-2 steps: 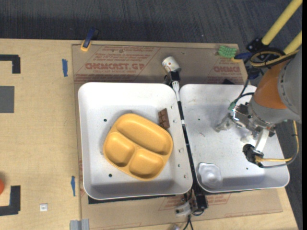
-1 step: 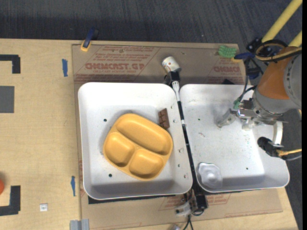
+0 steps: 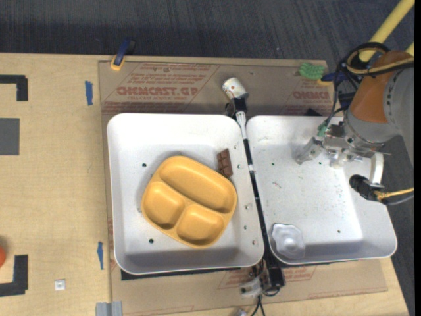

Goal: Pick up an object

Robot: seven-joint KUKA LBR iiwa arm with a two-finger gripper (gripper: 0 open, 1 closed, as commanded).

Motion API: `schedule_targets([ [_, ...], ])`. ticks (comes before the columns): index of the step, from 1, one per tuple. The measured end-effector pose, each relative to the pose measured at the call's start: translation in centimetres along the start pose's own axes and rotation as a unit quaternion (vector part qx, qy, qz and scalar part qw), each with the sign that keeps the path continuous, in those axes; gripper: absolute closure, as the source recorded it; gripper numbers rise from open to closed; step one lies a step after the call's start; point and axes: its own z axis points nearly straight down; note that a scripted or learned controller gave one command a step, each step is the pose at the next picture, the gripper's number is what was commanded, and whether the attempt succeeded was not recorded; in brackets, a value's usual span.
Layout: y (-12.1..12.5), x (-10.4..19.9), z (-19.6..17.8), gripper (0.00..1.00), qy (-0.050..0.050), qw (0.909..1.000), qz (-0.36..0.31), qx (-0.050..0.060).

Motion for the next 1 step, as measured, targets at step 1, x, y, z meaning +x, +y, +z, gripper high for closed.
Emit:
schedule_targets([
  [1,-11.46,-1.8,0.02,0.0,0.0,0.9883,0.153,0.001],
])
